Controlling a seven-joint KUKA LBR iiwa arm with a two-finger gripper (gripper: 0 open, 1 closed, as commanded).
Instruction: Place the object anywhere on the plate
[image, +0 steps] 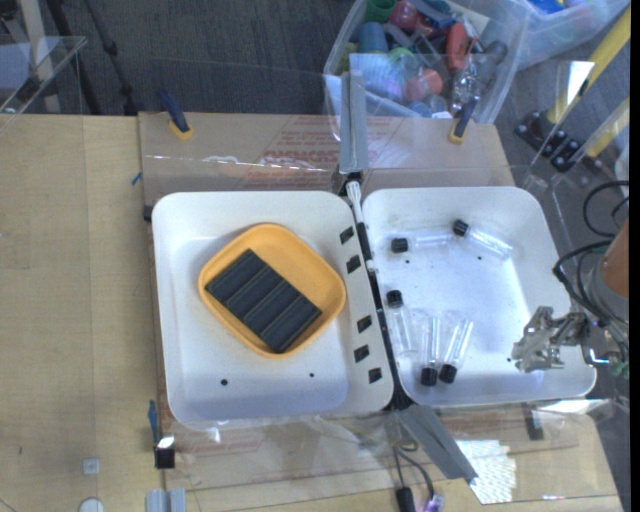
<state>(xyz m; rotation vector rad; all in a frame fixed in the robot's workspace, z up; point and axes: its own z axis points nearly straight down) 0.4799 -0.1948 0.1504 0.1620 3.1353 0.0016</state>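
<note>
Two white bins side by side. Left bin (180, 300): one yellow plate (225, 258), rounded square, with one dark ribbed pad (263, 296) lying on it diagonally; bare white floor all round the plate, widest toward 6 o'clock.

Right bin (500, 215): five clear vials with black caps. Two near 12 o'clock (420, 241) (482, 237), three from centre toward 7 o'clock (398, 320) (435, 352) (455, 346). None on the plate. Open floor at bin centre and toward 3 o'clock.

Gripper (530, 348) sits low at the right bin's 4 o'clock corner, close to the rim, well apart from every vial; whether its fingers are spread or pressed together cannot be told.

Faint red print on the cardboard behind the bins, not readable
</note>
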